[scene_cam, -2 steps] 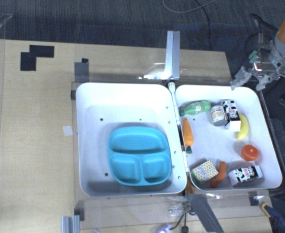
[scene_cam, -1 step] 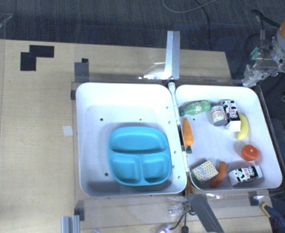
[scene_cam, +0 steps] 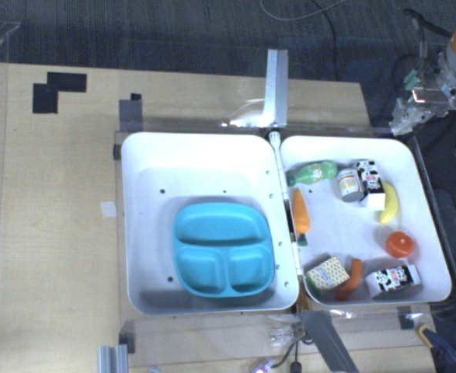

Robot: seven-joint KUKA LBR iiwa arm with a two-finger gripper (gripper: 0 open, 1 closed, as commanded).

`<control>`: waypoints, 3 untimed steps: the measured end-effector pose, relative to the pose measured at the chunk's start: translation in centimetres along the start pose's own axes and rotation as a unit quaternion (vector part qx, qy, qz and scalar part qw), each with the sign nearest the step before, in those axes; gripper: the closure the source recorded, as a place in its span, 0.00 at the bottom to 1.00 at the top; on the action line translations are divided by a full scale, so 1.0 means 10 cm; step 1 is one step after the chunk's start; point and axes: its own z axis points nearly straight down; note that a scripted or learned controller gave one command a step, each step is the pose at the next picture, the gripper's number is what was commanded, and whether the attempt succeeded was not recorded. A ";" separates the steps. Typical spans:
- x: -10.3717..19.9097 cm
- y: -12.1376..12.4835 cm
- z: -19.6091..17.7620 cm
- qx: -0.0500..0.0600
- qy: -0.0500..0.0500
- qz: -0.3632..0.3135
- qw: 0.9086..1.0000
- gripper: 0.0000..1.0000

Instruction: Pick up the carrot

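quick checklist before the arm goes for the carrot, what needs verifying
1. Carrot in view, in the right bin: ok.
2. Carrot's top uncovered: ok.
3. Room beside it: not ok, it lies against the bin's left wall.
4. Claw over the carrot: not ok, it sits beyond the bin's far right corner.
5. Green bag clear of the carrot: cannot tell, it lies close to its far end.
6. Claw free of load: cannot tell.
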 end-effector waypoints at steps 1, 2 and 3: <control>0.01 0.02 -0.13 -0.003 -0.001 -0.003 1.000 1.00; 0.02 0.04 -0.25 -0.007 -0.003 -0.007 1.000 1.00; -0.20 0.03 -1.57 0.004 0.002 -0.091 0.996 1.00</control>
